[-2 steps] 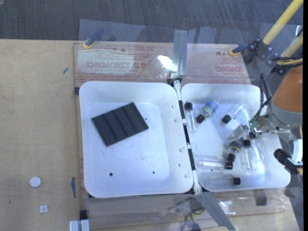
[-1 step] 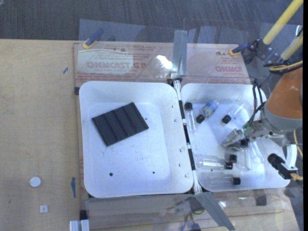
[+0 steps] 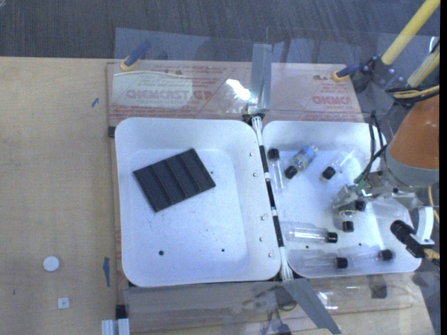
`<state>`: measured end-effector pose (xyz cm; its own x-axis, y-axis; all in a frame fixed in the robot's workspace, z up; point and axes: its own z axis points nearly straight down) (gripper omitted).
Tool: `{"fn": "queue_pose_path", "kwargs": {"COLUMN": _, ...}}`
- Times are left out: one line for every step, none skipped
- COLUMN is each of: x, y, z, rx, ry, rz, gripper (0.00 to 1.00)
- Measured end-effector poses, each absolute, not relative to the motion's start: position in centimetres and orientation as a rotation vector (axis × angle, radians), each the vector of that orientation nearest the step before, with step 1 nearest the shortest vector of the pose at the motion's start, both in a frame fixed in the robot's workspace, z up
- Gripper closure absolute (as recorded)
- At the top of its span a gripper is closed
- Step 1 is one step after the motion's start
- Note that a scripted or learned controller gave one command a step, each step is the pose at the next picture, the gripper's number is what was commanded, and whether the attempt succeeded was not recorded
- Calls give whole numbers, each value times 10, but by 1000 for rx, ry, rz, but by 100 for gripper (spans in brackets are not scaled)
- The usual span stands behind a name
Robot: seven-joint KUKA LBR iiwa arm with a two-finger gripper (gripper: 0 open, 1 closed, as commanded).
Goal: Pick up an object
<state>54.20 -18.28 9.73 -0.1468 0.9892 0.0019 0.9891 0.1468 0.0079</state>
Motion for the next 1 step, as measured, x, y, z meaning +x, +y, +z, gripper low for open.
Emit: {"fn": "queue_pose_path", "kwargs": {"x": 566, "y": -136, "z": 195, "rx": 2126, "ry": 2310, "rz": 1, "gripper": 100}}
